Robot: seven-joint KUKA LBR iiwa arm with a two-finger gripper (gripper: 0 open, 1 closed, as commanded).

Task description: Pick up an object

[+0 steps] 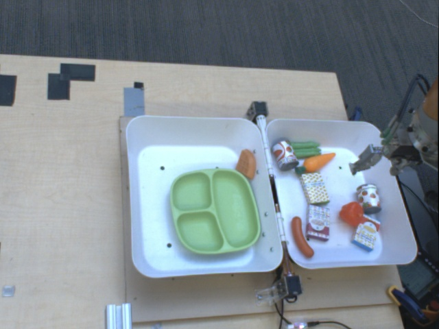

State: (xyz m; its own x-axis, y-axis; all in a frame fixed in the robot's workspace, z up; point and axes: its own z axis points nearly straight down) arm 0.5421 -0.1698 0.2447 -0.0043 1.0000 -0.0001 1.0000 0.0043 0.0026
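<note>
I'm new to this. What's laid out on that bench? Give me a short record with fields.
left bin: green divided plate, bread-like brown piece beside it
right bin: small can, green vegetable, carrot, sausage, several small packets and round toys
gripper: over the right bin's far right edge, nothing seen between its fingers
task state: no object picked up yet

Wooden bench (pixel 62 184) under two white bins (pixel 151 204)

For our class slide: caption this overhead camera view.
Grey arm's gripper above right white bin of toy food; green divided plate left.
</note>
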